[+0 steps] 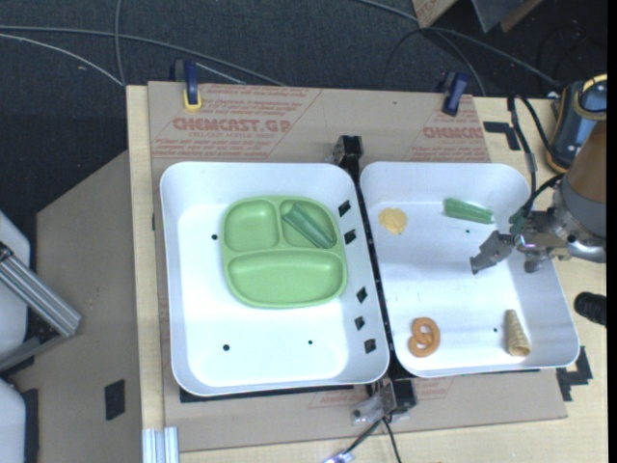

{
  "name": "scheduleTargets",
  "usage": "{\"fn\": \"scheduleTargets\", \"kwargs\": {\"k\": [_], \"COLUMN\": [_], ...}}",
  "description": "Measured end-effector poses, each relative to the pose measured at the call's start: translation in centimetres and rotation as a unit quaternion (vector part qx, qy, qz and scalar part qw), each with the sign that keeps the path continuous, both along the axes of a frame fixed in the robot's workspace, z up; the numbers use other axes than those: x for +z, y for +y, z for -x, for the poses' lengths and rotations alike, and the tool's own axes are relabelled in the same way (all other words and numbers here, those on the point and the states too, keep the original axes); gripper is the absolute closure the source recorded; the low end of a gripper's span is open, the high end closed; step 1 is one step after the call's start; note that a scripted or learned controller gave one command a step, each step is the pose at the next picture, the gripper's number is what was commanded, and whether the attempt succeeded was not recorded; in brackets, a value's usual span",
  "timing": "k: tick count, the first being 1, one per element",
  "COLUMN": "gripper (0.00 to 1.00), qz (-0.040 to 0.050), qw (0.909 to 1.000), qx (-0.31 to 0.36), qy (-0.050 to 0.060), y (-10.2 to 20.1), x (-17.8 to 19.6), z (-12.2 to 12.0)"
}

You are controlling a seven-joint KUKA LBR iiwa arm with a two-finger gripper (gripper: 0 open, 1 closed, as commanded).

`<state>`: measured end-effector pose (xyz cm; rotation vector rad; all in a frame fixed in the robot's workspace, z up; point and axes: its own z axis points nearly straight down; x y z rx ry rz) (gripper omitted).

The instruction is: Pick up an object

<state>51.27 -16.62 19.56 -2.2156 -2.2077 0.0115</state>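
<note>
Fingers [503, 252]: dark metal, spread apart, grasping nothing, over right bin [453, 355].
Right bin: smooth white; twisted pretzel [423, 337], ridged cone [518, 334], flat green bar [469, 210], yellow lump [392, 221].
Left bin [260, 355]: glossy green divided plate [282, 252].

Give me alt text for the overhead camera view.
A robot gripper hangs over the right bin, which holds a pretzel, cone, green stick and yellow piece. The left bin holds a green divided plate.

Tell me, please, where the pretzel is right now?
The pretzel lies in the right bin, near its front left corner, below the yellow piece and left of the cone.
</note>
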Motion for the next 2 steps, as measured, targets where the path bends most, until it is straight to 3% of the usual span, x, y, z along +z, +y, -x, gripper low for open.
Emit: {"fn": "scheduleTargets", "kwargs": {"k": [1,2], "gripper": [0.0,0.0], "qz": [0.0016,0.0006], "qw": [1.0,1.0], "qx": [0.002,0.002], "qy": [-0.007,-0.004], "y": [0.0,0.6], "x": [0.7,-3.6], "z": [-0.3,-0.3]}}
